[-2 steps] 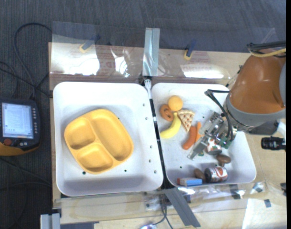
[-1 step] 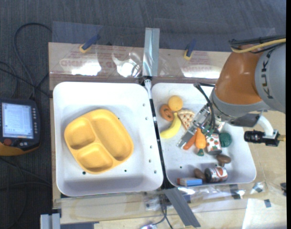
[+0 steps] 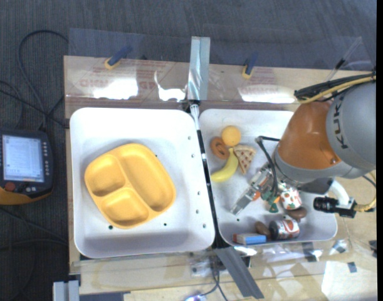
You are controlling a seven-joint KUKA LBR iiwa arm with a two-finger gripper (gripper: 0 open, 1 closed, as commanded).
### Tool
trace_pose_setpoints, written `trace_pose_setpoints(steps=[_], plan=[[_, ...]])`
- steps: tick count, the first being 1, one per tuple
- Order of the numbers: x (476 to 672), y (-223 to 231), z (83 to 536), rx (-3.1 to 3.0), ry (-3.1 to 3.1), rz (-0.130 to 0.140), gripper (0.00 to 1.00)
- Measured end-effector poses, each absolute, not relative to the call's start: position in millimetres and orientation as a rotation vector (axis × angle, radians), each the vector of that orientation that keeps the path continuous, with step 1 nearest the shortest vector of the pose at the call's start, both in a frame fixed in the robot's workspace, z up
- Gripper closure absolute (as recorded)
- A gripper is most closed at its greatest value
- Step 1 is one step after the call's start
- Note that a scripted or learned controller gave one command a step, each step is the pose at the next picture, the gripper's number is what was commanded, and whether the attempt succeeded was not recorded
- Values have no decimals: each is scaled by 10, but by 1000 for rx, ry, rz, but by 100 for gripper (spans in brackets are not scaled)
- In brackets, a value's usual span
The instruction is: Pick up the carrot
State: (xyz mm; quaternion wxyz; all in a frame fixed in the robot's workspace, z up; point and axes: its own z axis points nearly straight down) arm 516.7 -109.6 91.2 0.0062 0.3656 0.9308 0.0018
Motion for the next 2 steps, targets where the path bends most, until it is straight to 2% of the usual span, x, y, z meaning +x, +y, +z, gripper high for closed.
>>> trace_pose_setpoints(steps=[1, 2], plan=[[5465, -1023, 905, 1712, 2623, 7, 0], [4988, -1290, 912, 2040, 2369, 14, 0]])
